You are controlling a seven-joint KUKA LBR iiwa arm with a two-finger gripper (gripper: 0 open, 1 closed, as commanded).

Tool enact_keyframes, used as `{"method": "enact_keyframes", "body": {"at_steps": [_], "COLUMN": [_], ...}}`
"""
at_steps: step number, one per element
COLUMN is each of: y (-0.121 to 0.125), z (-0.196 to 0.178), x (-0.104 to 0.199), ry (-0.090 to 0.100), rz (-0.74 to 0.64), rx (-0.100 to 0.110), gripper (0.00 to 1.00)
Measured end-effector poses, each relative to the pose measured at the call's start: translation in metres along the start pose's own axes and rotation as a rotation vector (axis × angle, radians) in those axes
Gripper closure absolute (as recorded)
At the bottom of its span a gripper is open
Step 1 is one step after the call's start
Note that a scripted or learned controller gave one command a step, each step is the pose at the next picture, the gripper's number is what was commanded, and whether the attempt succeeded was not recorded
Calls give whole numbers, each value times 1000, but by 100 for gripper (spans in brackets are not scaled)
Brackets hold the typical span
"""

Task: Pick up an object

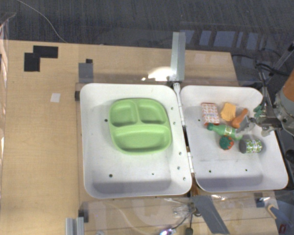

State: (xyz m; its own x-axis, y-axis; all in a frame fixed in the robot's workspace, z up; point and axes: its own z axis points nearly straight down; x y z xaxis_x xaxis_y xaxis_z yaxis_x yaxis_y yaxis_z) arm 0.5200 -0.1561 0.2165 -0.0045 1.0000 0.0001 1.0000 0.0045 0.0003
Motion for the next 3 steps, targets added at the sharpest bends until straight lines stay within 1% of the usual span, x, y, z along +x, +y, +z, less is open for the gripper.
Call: {"method": "enact_keyframes", "body": {"at_steps": [1,2,3], "y": [64,66,93], "z": [125,117,25], "x": [-15,-15,63], "ry": [-1,1,0], "rz": [-18,-19,12], "rx": [-3,-5,-2], "gripper": [0,100,100]}}
